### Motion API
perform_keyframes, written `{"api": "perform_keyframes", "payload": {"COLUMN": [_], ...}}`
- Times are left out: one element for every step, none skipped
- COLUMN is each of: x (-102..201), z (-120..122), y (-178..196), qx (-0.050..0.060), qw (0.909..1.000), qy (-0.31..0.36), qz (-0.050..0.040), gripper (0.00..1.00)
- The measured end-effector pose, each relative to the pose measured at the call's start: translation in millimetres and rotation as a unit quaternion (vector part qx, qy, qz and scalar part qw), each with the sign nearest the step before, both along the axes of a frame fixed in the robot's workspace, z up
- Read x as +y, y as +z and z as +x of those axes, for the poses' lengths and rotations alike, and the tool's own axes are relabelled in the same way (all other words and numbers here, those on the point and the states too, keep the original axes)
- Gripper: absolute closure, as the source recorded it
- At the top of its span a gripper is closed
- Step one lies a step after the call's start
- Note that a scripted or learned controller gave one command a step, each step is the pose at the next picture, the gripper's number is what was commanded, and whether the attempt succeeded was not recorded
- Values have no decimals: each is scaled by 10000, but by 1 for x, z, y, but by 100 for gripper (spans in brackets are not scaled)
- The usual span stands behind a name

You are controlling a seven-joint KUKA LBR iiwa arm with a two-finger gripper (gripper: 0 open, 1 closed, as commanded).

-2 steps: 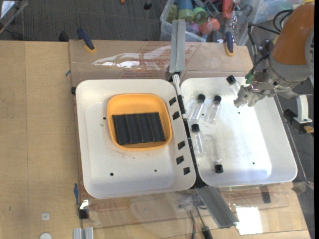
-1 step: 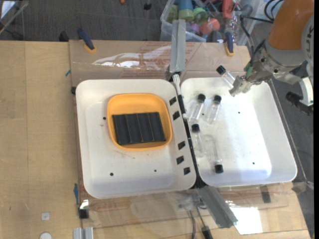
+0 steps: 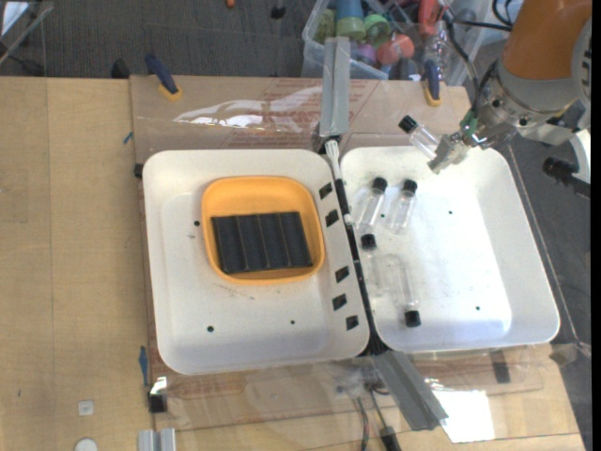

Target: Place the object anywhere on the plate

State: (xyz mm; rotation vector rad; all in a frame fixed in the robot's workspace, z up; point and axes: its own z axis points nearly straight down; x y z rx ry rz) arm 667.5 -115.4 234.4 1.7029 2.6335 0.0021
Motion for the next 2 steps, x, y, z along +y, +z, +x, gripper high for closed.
{"api": "perform_keyframes", "payload": {"x": [5,12], "z": [1,1], "y": [30,44], "qx": [-4,-9], "qw": [9944,9800], "qy": [1055,1990], "qz": [-4,-8], "gripper": [100,100]}}
